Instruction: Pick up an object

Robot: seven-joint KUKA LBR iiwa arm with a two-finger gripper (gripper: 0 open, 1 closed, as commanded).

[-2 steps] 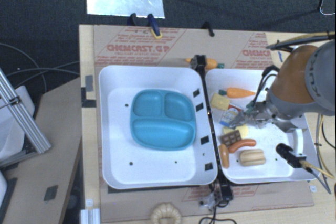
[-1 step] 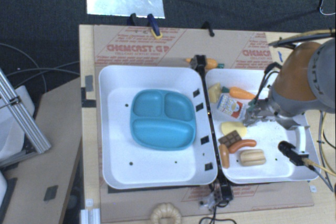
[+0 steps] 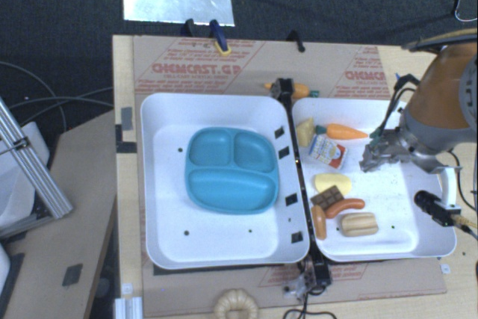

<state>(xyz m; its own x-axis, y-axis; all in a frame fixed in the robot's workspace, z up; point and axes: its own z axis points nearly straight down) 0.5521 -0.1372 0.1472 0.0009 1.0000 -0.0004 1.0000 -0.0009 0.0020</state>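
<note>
The right bin (image 3: 429, 239) holds several toy foods. An orange carrot (image 3: 346, 132) lies near its back, with a pale wedge (image 3: 305, 133) and a white, blue and red packet (image 3: 327, 152) beside it. Further forward are a yellow piece (image 3: 331, 184), a brown chocolate bar (image 3: 326, 198), a red sausage (image 3: 344, 207), an orange sausage (image 3: 320, 223) and a tan bread roll (image 3: 358, 224). My gripper (image 3: 371, 160) hangs over the bin's middle, just right of the packet, with nothing seen between its fingers.
In the left bin (image 3: 164, 183) lies a blue divided plate (image 3: 230, 169). A black clip and an orange object (image 3: 299, 91) sit at the back where the bins meet. Bare floor lies right of the foods.
</note>
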